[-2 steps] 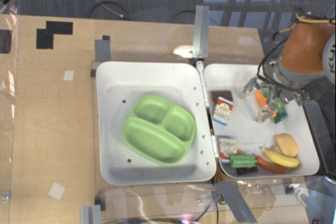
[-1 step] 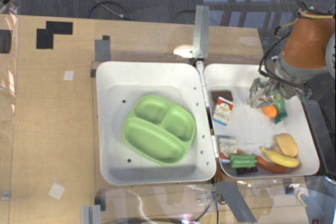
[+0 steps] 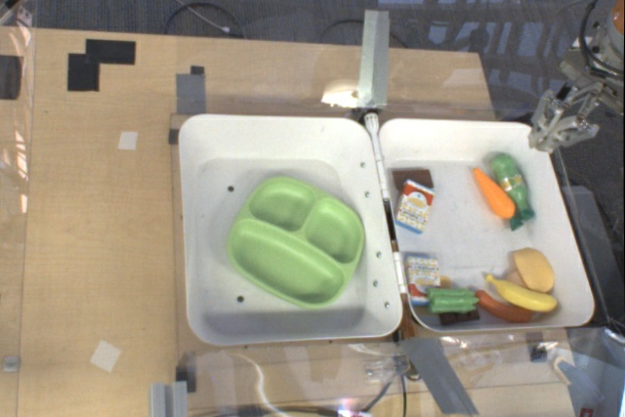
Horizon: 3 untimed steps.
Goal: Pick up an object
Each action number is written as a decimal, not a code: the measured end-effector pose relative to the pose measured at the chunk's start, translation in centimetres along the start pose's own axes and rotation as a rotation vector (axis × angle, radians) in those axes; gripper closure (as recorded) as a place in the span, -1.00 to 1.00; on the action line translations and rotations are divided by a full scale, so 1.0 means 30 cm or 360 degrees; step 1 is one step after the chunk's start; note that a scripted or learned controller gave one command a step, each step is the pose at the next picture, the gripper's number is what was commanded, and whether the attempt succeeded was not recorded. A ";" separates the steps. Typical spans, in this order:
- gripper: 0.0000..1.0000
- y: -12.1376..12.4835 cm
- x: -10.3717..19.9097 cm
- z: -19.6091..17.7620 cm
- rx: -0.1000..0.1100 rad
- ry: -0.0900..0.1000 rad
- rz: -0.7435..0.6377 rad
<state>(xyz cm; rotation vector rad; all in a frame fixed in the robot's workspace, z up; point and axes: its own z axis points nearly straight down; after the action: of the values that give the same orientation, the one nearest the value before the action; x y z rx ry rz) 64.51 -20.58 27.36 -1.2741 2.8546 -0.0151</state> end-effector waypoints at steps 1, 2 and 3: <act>1.00 0.166 -0.153 -0.056 -0.0012 0.0001 0.0111; -1.00 0.163 -0.146 -0.055 -0.0012 0.0003 0.0116; -1.00 0.242 0.017 0.464 -0.0033 0.0012 -0.0166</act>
<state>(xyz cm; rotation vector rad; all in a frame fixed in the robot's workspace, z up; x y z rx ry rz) 59.01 -16.16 13.32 -1.4283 2.7989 0.0086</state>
